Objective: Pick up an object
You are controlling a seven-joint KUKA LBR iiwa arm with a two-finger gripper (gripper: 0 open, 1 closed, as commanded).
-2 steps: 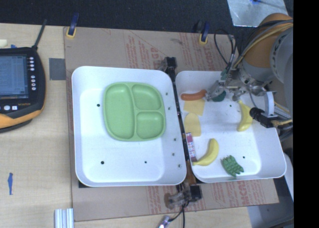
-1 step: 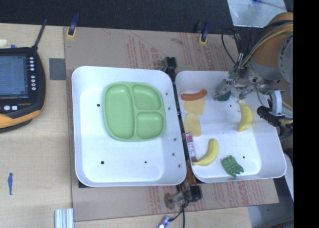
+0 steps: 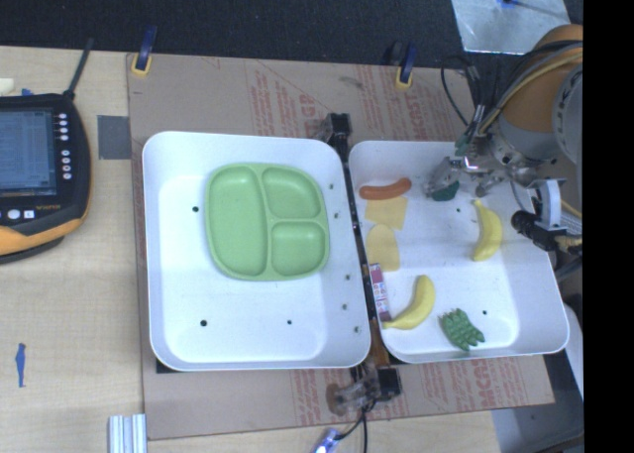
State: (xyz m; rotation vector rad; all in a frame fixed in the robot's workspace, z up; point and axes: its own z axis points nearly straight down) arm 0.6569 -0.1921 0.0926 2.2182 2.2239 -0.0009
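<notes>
Where cardboard covers the bench, two white bins sit

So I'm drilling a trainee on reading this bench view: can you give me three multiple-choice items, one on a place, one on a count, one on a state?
1. Where does the green divided plate lie?
A. in the left bin
B. in the right bin
C. on the cardboard

2. How many bananas are in the right bin?
A. one
B. two
C. three

3. How does the hot dog stand to the tool?
A. gripped by it
B. apart from it, lying on the bin floor
C. lifted above the bin

Key:
1 A: the plate rests inside the left bin.
2 B: one banana lies near the front, another banana near the right wall.
3 B: the hot dog lies at the bin's back left, with bare floor between it and the tool.
</notes>
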